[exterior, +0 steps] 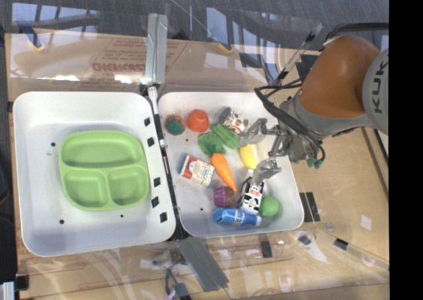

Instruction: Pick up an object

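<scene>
The tool is sitting low inside the right bin, with its two fingers spread wide apart. Nothing is sitting between them, so no toy is being held yet. The picking job is looking barely started.

Take the yellow toy as the marker. It is lying right in the gap between the fingers, so it seems the likeliest thing to grab. The orange carrot is lying just beside it, toward the left bin. The little cow carton is resting just below it. The green tray is sitting well away, in the left bin.

The closing and lifting are waiting to be done.
</scene>
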Action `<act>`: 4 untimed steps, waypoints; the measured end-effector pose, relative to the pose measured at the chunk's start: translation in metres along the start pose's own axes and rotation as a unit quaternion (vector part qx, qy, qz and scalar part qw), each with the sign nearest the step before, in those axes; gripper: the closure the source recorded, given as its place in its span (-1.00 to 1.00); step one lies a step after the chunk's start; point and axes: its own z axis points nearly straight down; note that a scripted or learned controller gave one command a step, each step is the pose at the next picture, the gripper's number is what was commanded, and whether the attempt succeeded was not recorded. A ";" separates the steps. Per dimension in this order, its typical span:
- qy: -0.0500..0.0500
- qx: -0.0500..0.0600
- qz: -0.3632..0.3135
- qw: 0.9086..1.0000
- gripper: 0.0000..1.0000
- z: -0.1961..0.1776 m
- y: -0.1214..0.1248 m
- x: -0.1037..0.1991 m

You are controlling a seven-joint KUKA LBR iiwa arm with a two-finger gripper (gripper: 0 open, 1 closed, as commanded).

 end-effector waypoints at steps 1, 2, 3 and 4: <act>0.004 -0.002 -0.033 0.999 -1.00 0.105 0.014 -0.046; 0.000 -0.001 -0.034 0.999 -1.00 0.120 0.074 -0.039; -0.001 0.000 -0.038 0.999 1.00 0.110 0.075 -0.040; -0.008 0.004 -0.117 0.993 1.00 -0.073 0.011 -0.059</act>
